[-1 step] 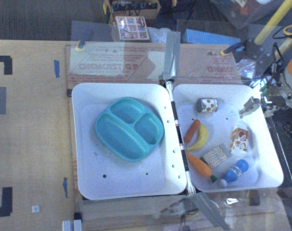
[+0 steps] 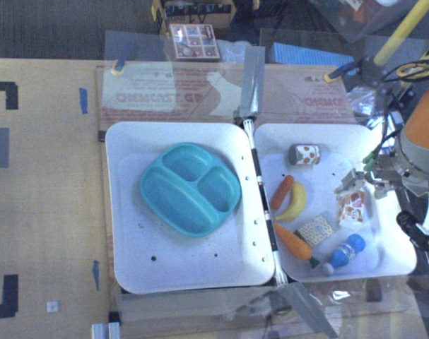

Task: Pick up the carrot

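Note:
The carrot (image 2: 292, 240) is orange with a dark green stub at its lower right end. It lies slantwise near the front left of the right bin (image 2: 391, 260), close to the wall between the bins. My gripper (image 2: 355, 182) hangs over the right half of that bin, just above a small white and red carton (image 2: 352, 209). It is well to the right of the carrot and farther back. Nothing shows in its grasp.
Near the carrot lie a yellow banana (image 2: 297, 202), a red-orange sausage-like piece (image 2: 280, 193), a grey speckled block (image 2: 315, 228) and a blue bottle (image 2: 345, 251). A small can (image 2: 304, 154) sits at the back. The left bin (image 2: 129, 260) holds a teal divided plate (image 2: 190, 188).

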`<state>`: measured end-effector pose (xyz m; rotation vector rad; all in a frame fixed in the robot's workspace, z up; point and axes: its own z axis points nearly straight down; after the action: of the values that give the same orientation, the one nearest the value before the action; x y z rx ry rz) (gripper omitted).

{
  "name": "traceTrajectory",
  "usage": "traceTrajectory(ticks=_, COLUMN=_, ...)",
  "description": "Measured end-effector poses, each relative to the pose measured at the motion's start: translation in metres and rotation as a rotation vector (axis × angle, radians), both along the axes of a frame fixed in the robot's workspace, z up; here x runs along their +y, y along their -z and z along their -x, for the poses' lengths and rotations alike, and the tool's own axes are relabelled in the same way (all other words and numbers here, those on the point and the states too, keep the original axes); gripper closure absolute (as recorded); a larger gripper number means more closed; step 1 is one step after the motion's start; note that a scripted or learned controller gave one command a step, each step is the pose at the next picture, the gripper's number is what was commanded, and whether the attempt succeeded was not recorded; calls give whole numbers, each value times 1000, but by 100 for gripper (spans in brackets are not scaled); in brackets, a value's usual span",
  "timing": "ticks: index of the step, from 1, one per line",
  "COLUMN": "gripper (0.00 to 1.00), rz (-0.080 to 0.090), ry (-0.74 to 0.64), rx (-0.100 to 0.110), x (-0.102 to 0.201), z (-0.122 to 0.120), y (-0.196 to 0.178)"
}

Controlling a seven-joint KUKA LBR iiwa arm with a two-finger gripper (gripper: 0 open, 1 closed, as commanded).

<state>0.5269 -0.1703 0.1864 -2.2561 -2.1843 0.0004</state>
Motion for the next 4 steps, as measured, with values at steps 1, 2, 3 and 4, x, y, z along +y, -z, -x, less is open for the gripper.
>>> traceTrajectory(ticks=1, gripper=0, rz=0, ry=-157, rx=1, x=86, z=48, y=-2)
traceTrajectory(ticks=2, gripper=0, rz=4, ry=-386, rx=-18, x=75, z=42, y=79)
traceTrajectory(ticks=3, gripper=0, rz=3, ry=-660, rx=-5, x=63, z=47, y=57)
traceTrajectory(ticks=4, gripper=0, rz=3, ry=-903, rx=-15, x=65, z=43, y=81)
